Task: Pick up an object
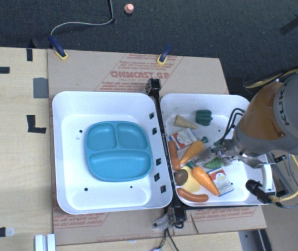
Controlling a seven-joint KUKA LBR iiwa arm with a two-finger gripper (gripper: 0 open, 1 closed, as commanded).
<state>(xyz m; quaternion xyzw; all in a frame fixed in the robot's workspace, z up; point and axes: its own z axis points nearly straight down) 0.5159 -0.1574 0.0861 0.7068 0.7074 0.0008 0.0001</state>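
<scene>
My jaws (214,153) low in right bin (232,101), among carrots (191,151); cannot tell whether open or closed. Blue tray (118,150) in left bin (65,109).

A cardboard sheet (138,75) covers the pale wooden bench (10,156) below dark carpet (201,14).

Arm (274,122): runs off the right edge, its upper part cut away.
Gripper (217,151): fingertips too small and cluttered to read; open or closed, can't tell.
Right bin (227,101): right wall hidden under the arm.
Carton (222,182): label print too small to read.
Toy pile: pieces overlap; the dark round piece (180,177) is part-hidden, unclear what it is.
</scene>
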